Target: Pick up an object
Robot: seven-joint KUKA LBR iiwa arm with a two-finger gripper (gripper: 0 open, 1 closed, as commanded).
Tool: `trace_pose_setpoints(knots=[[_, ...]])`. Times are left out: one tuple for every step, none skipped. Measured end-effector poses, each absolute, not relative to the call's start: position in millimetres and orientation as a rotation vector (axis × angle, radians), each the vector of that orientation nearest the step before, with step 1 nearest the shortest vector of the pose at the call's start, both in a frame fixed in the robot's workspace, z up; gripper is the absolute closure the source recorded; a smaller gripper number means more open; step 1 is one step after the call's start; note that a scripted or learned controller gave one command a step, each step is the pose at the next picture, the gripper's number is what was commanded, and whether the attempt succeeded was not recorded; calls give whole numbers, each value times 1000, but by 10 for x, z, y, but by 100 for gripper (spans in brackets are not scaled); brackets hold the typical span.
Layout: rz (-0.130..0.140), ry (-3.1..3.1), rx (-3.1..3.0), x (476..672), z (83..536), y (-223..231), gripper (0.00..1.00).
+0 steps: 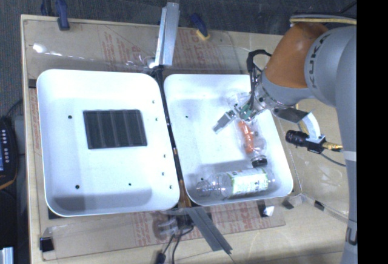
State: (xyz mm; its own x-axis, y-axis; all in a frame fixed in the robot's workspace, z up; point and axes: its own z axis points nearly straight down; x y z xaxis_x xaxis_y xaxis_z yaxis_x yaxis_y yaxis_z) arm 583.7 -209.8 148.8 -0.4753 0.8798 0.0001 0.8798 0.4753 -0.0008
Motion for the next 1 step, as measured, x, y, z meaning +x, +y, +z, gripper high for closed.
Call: trace_pose_setpoints(knots=[[0,-2819,-1392,5978,1483,-1968,0]])
